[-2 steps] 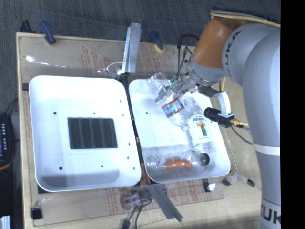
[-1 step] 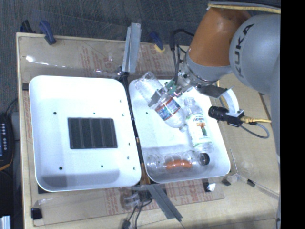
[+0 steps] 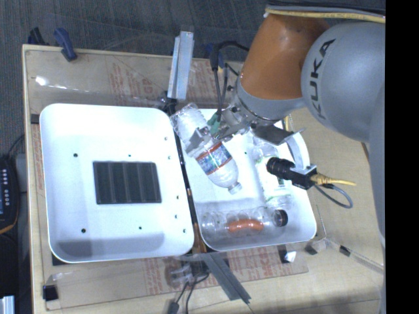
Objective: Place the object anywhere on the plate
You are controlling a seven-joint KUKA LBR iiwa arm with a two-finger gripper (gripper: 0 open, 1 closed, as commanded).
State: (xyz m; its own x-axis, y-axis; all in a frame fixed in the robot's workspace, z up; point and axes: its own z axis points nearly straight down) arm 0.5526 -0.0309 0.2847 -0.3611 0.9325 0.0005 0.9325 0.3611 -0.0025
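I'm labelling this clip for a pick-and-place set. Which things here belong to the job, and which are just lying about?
Job:
- dark ridged plate in the left bin
- clear water bottle at the gripper

Lying about:
- second clear bottle
- blue clamp

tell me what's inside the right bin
In the right bin: a clear water bottle lying slantwise and another clear bottle along the near wall. The arm covers the far right part.

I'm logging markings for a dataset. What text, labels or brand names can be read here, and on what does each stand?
"KUKA": on the grey arm, running down its casing.
Water bottle label: red and blue, too small to read.
Red print on the bench sheet: too faint to read.
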